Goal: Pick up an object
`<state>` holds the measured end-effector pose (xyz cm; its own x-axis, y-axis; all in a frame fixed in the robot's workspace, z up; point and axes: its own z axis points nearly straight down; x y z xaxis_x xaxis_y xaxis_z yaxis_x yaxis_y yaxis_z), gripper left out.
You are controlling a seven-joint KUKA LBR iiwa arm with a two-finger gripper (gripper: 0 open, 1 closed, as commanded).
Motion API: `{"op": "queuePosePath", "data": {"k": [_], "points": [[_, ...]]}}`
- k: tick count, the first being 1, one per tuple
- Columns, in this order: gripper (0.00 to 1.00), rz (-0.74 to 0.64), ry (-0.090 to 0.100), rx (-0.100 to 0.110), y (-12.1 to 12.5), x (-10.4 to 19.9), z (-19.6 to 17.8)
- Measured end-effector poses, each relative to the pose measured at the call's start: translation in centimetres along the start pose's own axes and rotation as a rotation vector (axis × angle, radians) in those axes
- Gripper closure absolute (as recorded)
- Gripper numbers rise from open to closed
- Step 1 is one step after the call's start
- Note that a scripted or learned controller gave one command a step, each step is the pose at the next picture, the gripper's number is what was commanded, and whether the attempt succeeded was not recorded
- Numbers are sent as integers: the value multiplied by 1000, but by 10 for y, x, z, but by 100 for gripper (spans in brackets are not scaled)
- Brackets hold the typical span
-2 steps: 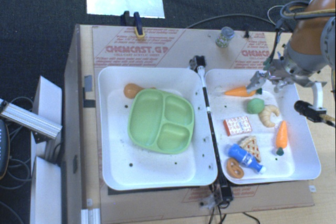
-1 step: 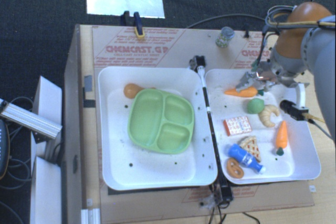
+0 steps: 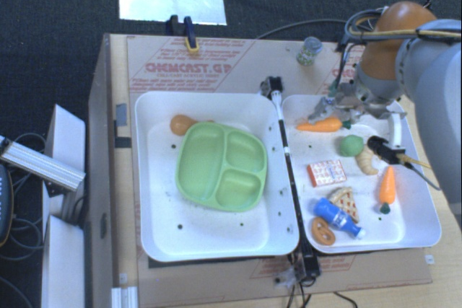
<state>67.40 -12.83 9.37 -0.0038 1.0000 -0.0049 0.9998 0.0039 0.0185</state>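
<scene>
The gripper (image 3: 333,106) hangs over the far end of the right bin (image 3: 422,231), just above a toy carrot (image 3: 320,126) lying there; whether the claw is released or clenched cannot be told from this angle. Nearer in that bin lie a green ball (image 3: 351,145), a second carrot (image 3: 388,186), a small red-and-white box (image 3: 326,172), a pizza slice (image 3: 344,201) and a blue bottle (image 3: 338,218). The left bin (image 3: 155,227) holds a green divided plate (image 3: 221,166) with an orange ball (image 3: 181,125) beside it.

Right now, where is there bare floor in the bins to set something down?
Left bin: open floor along the near edge and left side of the green tray. Right bin: a bare patch in the near right corner, past the carrot. Its middle is crowded around the blue bottle and pizza slice.
</scene>
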Motion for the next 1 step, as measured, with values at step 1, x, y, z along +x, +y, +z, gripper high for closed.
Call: {"op": "queuePosePath", "data": {"k": [1], "points": [[100,-3,-2,-9,3,-1,-14]]}}
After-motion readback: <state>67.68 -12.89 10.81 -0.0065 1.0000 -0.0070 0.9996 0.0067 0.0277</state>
